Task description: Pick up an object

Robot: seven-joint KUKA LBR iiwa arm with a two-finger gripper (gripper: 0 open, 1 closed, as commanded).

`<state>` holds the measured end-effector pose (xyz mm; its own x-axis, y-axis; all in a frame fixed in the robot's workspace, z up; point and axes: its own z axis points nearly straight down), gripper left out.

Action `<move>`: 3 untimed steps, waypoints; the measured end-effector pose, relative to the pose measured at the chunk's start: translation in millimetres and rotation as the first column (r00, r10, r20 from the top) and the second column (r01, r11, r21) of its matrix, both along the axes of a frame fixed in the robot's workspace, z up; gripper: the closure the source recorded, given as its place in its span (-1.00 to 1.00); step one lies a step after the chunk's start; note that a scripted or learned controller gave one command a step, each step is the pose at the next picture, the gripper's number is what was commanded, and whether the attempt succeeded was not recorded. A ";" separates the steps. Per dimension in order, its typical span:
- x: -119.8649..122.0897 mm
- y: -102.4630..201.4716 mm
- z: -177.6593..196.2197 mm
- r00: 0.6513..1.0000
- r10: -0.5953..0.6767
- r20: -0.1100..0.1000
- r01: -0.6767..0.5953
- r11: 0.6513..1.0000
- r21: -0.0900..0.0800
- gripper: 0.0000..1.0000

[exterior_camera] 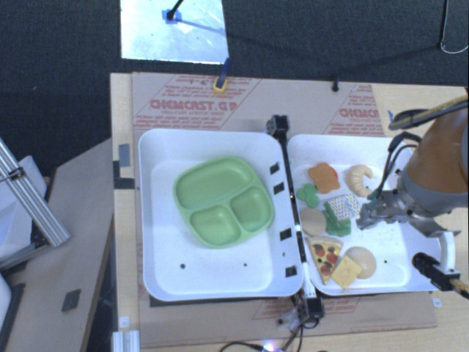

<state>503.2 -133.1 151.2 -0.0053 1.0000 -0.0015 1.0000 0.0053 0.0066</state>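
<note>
The right bin (388,273) holds several toy foods: an orange piece (323,175), a croissant (360,179), a green broccoli piece (308,195), a dotted white-green piece (341,207), a pizza slice (326,254), a yellow cheese wedge (347,271) and a tan round piece (363,259). My gripper (371,217) hangs low over the right bin, just right of the dotted piece and below the croissant. I see nothing between its fingers.
The left bin (157,255) holds a green divided plate (223,200). A black divider with clips (289,196) runs between the bins. The arm's orange band (443,156) covers the right bin's far right side. A silver sheet (174,22) lies beyond the bench.
</note>
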 end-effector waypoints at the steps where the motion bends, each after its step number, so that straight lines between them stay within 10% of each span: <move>1: 0.4 -0.3 64.2 1.000 0.000 0.002 0.000 1.000 -0.001 1.00; 3: 7.5 53.9 81.3 1.000 0.005 -0.002 -0.005 1.000 0.003 1.00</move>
<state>510.8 -79.1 232.6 -0.0106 0.9999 0.0011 0.9999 0.0106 0.0043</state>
